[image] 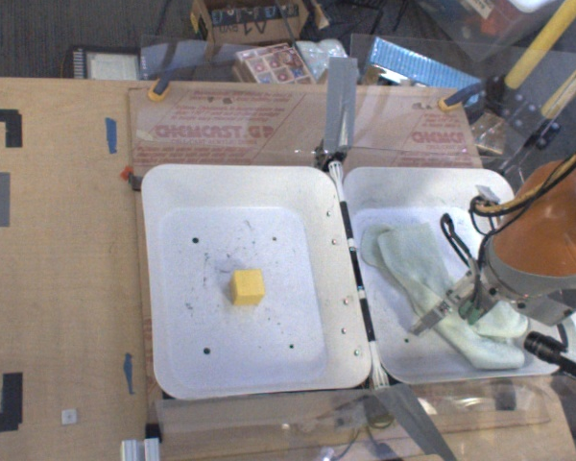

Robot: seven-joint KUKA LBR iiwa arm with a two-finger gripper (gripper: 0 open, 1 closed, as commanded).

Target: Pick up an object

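two white bins sit side by side on the desk point(58, 257). the left bin point(163, 200) holds a small yellow cube point(249, 287) near its middle, open floor all round. right of it, the end effector point(451, 307) presses on a pale green cloth point(413, 262) in the right bin point(413, 185); its fingers' state i cannot tell.

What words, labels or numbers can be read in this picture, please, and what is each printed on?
"CHEMCAST GB", mirrored red print, partly guessed: on the clear sheet behind the bins, left part.
Red print on the same sheet's right part: too faint to read.
Patterned box behind the bench: print too small to read.
Cardboard box with dark squares: no readable text.
The yellow block, cloth and bins carry no text.
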